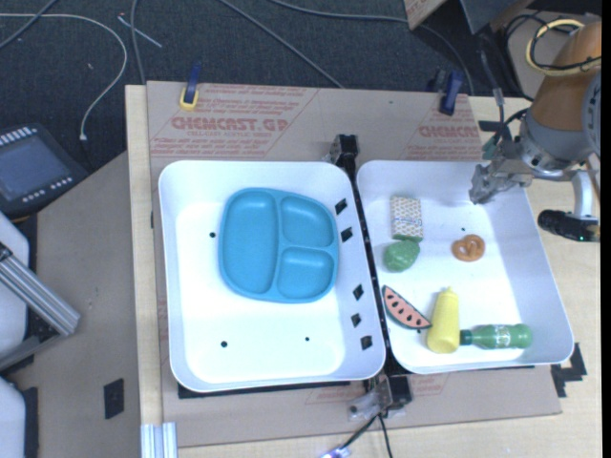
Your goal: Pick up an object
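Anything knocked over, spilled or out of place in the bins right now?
Nothing stands out. The blue plate lies flat in the left bin; the yellow bottle and green bottle lie on their sides, no spill visible.

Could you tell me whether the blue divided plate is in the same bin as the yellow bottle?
No, the blue divided plate lies in the left bin, while the yellow bottle is in the right bin.

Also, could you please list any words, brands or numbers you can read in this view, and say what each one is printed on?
"CHEMCAST GP" or similar, faded red print, partly blurred, on the board behind the left bin.
The same red print behind the right bin: too blurred to read.
Checked packet: no legible text.
Green bottle: label unreadable.
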